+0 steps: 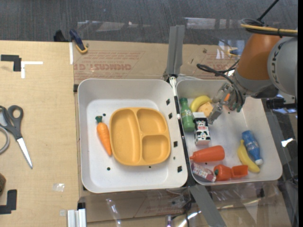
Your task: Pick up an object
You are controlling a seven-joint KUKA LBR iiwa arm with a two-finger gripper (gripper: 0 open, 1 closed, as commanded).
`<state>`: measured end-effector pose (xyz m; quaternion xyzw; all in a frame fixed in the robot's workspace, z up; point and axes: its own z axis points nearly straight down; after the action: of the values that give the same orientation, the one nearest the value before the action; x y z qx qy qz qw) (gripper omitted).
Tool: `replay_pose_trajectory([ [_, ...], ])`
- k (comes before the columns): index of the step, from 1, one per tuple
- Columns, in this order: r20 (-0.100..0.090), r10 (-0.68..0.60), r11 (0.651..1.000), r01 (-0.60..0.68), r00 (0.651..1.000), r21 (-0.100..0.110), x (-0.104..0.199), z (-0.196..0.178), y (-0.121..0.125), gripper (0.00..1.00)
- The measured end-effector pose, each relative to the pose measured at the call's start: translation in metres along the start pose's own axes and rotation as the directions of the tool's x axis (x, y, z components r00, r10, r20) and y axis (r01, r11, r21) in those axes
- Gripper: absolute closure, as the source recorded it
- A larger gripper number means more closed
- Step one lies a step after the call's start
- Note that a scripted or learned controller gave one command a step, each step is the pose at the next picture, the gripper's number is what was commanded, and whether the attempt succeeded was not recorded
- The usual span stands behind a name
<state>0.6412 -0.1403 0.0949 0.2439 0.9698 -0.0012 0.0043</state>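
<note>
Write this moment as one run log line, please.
gripper: above right bin, beside banana | holding: nothing seen | left bin: yellow plate, carrot

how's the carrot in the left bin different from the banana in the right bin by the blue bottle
The carrot is orange with a green top; the banana is yellow. The carrot lies in the left bin beside the yellow divided plate, while the banana lies in the right bin against the blue bottle. The carrot is straight and tapered; the banana is curved. Both are toy foods lying flat, away from the gripper.
</note>
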Motion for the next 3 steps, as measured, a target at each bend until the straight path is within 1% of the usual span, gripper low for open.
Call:
replay_pose_trajectory([
  [1,0.016,0.124,0.992,-0.125,0.992,0.027,0.0088,-0.0025,0.0095,0.0],
  [2,0.018,0.225,0.974,-0.225,0.974,0.024,0.0088,-0.0012,0.0126,0.0],
  [3,0.018,0.342,0.939,-0.343,0.939,0.024,0.017,0.0007,0.0101,0.0],
])
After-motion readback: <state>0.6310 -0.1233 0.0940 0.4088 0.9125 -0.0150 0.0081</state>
